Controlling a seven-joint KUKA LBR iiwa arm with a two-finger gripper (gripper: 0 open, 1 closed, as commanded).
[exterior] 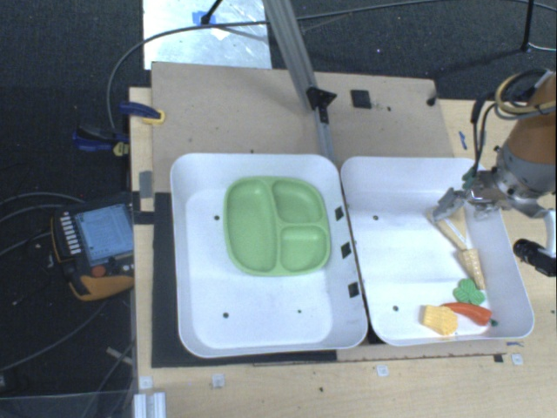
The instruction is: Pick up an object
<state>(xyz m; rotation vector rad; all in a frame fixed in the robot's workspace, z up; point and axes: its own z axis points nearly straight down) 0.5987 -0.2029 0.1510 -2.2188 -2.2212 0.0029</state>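
Observation:
My gripper point(460, 210) hangs over the upper right part of the right bin point(392, 190), its fingers spread open with nothing between them. Just below it lies a beige cone-shaped toy point(467, 256), pointing up toward the gripper. Further down in the bin's near right corner are a green broccoli piece point(470, 291), an orange carrot point(471, 312) and a yellow corn piece point(439, 320), close together.
The left bin point(200, 320) holds a green divided plate point(278, 225). The grey arm with its orange band point(527, 138) reaches in over the right bin's right wall. A metal pole point(291, 37) slants in from the top. Cables and a handheld controller point(96, 242) lie left of the bench.

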